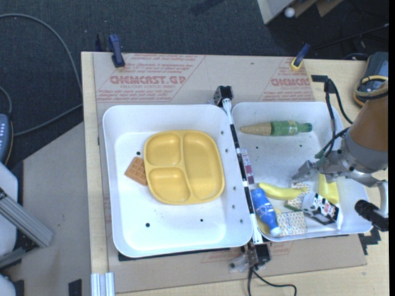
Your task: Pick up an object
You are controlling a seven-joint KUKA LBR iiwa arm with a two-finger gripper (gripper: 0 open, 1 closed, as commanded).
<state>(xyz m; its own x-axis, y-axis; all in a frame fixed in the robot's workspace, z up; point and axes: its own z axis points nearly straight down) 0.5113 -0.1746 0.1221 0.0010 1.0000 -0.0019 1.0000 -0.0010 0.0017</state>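
Down in the right bin [345, 227] the gripper [310, 172] hung low over the clutter, and whether it stood wide or narrow could not be told from this slant. The arm [370, 134] was cut off at the frame's right side, its orange band hiding part of the bin's wall. Just beside the gripper lay a banana [281, 192], with a blue bottle [265, 210] touching its lower end. A black-and-white thing [323, 208] near the corner was too jumbled to name. A green bottle [276, 128] lay well apart at the far side. A yellow tray [184, 166] in the left bin [123, 227] half covered a brown cracker [136, 171].
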